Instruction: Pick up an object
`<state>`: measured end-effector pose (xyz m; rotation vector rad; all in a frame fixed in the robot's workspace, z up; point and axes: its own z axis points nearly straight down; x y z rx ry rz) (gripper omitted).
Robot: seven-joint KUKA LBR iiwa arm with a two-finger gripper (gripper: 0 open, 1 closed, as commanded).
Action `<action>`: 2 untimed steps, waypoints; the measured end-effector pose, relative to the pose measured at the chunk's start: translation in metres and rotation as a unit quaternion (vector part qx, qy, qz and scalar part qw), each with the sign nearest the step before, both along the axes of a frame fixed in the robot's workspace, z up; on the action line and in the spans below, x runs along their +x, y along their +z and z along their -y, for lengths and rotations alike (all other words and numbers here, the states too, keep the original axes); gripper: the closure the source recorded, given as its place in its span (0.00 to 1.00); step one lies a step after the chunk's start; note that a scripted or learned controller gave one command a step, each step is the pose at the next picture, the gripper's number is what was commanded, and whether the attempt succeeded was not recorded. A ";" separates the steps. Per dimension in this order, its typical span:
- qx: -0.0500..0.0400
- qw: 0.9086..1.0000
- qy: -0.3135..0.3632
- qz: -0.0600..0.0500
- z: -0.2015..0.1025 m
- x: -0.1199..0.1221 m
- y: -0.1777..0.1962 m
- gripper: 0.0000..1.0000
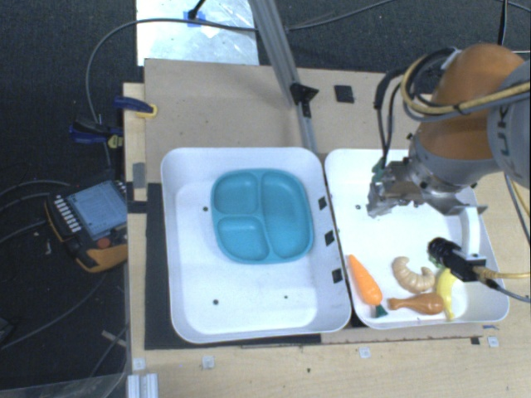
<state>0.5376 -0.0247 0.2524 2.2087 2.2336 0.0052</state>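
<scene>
— Gripper (378,204) first: where is it?
— Over the right bin (348,168), above the bare far part of its floor and toward its left wall. It hangs from the grey arm (465,152), which reaches in from the right. From this slant I cannot tell whether it is wide or narrow.
— And the things to pick?
— All are in the near part of that same bin, apart from the gripper. An orange carrot (363,279) lies aslant by the left wall. To its right sits a pale curled toy (411,274), with a brown drumstick (419,305) just nearer. A yellow banana (448,293) lies at the drumstick's right end.
— The other bin?
— The left bin (178,168) holds a blue divided plate (263,215), lying flat in its far half. Both bins rest on the brown counter (216,98).
</scene>
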 end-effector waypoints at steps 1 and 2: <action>0.000 1.000 0.000 0.000 -0.049 -0.002 0.003 1.00; 0.000 1.000 0.000 -0.001 -0.109 0.005 -0.008 1.00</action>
